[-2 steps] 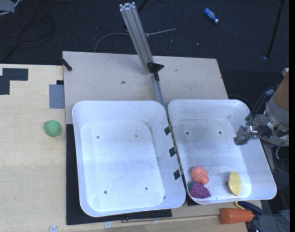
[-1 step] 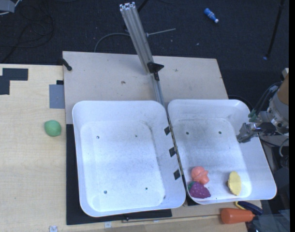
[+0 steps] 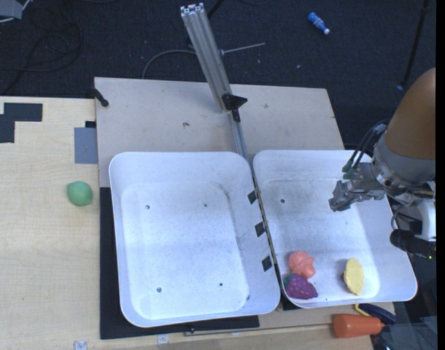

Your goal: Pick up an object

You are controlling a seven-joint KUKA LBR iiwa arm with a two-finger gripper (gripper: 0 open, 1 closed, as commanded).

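Nothing lifted yet: my tool (image 3: 342,197), finger state indiscernible, hangs mid-right above the orange piece (image 3: 301,262), purple piece (image 3: 301,288) and yellow piece (image 3: 353,276).

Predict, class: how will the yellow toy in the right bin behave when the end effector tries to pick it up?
The yellow toy looks smooth and rounded, so it may slip or roll. It seems small, probably light plastic. It lies near the right bin's front wall, so a push could wedge it there.

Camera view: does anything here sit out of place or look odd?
Yes. A green ball lies on the bench left of the left bin, and an orange object lies outside the right bin, below its front rim. The orange, purple and yellow toys sit inside the right bin.
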